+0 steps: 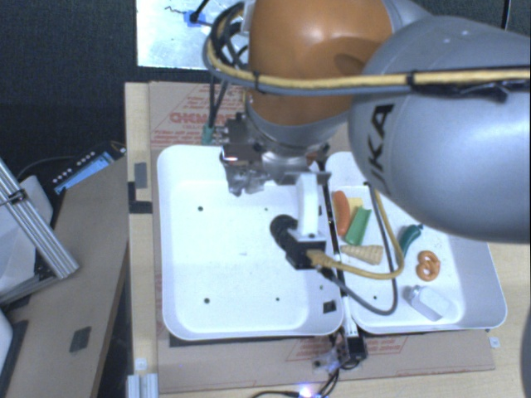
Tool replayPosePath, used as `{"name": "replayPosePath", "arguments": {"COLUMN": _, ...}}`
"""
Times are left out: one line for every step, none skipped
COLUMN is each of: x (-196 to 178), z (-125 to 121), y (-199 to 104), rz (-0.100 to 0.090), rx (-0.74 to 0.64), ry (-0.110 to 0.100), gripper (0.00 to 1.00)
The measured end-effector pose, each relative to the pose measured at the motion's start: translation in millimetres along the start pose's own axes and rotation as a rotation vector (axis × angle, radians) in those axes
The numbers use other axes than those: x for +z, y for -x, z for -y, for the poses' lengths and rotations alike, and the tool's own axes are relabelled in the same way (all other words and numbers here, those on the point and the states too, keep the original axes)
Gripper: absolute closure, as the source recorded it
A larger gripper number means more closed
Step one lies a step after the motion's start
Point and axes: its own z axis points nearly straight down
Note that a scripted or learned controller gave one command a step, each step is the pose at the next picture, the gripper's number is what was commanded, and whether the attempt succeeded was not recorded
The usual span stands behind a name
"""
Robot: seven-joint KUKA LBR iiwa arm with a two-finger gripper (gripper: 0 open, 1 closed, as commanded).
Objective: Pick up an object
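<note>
On arm (pixel 431 131) casing: letters "KA" legible, rest hidden.

- The arm (pixel 448 131) has a smooth grey shell with rounded, bulbous segments; part of a black printed letter shows on its side
- A glossy orange band (pixel 319 36) swells like a dome above the wrist
- A yellowish cable (pixel 332 81) runs across the orange and grey; black cables loop beside it
- Below the band sits a metallic grey wrist block (pixel 249 168); a white bracket and a black fitting hang under it

Dark backdrop (pixel 66 56) — tan bench (pixel 91 247)
</note>
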Motion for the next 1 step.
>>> {"name": "replayPosePath", "arguments": {"x": 52.7, "z": 25.7, "y": 4.9, "rz": 0.006, "rx": 0.005, "ry": -0.013, "gripper": 1.0}}
